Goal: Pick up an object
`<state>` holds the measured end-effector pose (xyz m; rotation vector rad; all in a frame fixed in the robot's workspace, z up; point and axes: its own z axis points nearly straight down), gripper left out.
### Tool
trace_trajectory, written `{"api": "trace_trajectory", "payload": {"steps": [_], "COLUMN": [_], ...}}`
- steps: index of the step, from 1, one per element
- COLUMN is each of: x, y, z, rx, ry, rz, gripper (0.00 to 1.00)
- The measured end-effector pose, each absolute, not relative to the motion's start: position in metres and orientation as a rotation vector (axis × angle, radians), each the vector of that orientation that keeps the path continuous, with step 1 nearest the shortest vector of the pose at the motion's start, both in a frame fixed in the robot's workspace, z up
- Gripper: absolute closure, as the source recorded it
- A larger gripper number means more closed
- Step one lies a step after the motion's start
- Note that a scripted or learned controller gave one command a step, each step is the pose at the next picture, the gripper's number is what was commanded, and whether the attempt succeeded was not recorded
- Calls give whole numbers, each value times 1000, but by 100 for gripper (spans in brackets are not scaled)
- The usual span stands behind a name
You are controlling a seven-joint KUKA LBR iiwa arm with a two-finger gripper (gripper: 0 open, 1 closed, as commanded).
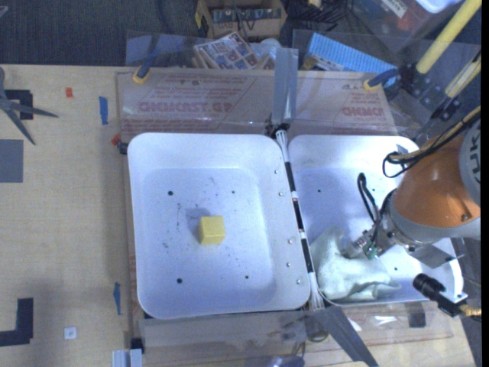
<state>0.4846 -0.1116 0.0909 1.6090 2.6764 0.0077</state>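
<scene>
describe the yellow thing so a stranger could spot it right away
Find the two white bins side by side and take the left bin. Near the middle of its floor sits a small yellow block, standing alone. It is the one bright, hard-edged piece, unlike the limp white cloth in the other bin.

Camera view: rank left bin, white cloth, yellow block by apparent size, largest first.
1. left bin, by far the largest.
2. white cloth, crumpled in the right bin beside the pincer; part may be hidden under the arm.
3. yellow block, smallest, lying in the left bin.
</scene>
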Motion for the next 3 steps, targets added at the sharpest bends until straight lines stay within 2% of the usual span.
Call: {"api": "trace_trajectory", "payload": {"steps": [2, 3], "x": [487, 486], "y": [-115, -104], "z": [91, 91], "rx": [49, -299], "ry": [3118, 3107], "rz": [-3, -8], "gripper": [100, 100]}}
